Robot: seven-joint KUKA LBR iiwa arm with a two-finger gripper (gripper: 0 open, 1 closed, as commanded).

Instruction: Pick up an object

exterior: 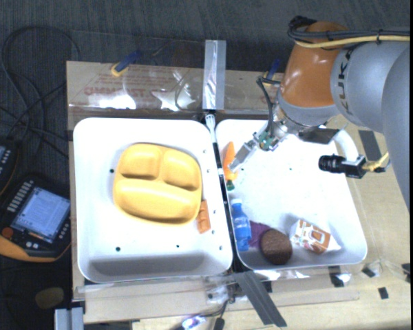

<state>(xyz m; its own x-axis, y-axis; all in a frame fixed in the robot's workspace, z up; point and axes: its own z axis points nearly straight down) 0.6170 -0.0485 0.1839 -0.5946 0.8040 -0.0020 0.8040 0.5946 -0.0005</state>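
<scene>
Tool (235, 158) angled low at right bin's (344, 253) left wall, tip beside carrot (228, 155), likely lining up a grasp. Cannot tell tool's state. Nothing visibly held.

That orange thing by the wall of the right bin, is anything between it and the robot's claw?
Nothing visible. The gripper hangs just right of the orange object, which leans on the right bin at its left wall. The blue bottle, brown ball and small carton lie nearer the front edge.
</scene>
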